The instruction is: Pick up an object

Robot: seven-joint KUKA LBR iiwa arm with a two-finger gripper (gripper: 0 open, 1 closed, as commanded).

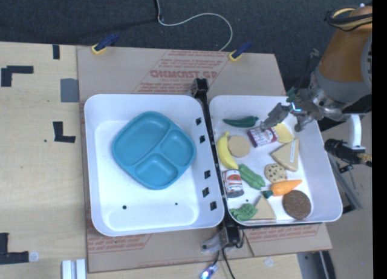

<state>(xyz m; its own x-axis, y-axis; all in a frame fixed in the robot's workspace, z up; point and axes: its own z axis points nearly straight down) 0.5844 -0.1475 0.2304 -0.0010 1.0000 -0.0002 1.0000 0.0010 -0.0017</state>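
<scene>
The right bin (pixel 329 178) holds several toy foods: a green pepper (pixel 242 121), a banana (pixel 225 150), a purple packet (pixel 262 137), a yellow block (pixel 283 131), a cheese wedge (pixel 288 155), a carrot (pixel 283 187), a small can (pixel 233 183) and a brown patty (pixel 297 204). My gripper (pixel 286 118) hangs over that bin's far right part, just above the purple packet and the yellow block. Its two fingers are spread apart and nothing sits between them.
A blue divided plate (pixel 154 149) lies in the left bin (pixel 100 150). A black divider (pixel 208 144) runs between the bins. The bins rest on a cardboard sheet (pixel 175 72). A white cable (pixel 193 20) loops behind. A black fitting (pixel 344 150) sticks out at the right.
</scene>
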